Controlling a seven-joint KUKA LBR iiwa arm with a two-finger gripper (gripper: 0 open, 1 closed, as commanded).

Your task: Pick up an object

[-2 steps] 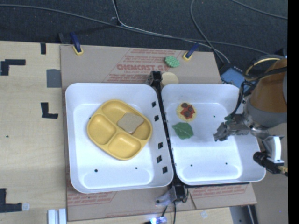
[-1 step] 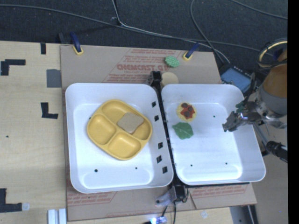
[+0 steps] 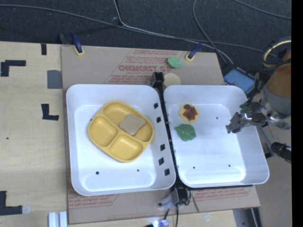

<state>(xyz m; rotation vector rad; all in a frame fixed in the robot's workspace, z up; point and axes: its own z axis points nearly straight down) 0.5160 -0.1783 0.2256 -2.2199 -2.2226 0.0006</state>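
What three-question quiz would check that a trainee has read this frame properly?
1. True or false: the yellow plate sits in the left bin.
2. Which lies on the plate? A) green leaf B) tan bread slice C) clamp
3. Fill in: the green leaf lies in the ____ bin.

Key:
1. True.
2. B, the bread slice rests on the plate's dividers.
3. Right; the leaf is in the right bin, just below a small pizza piece, with the end effector at that bin's right edge.
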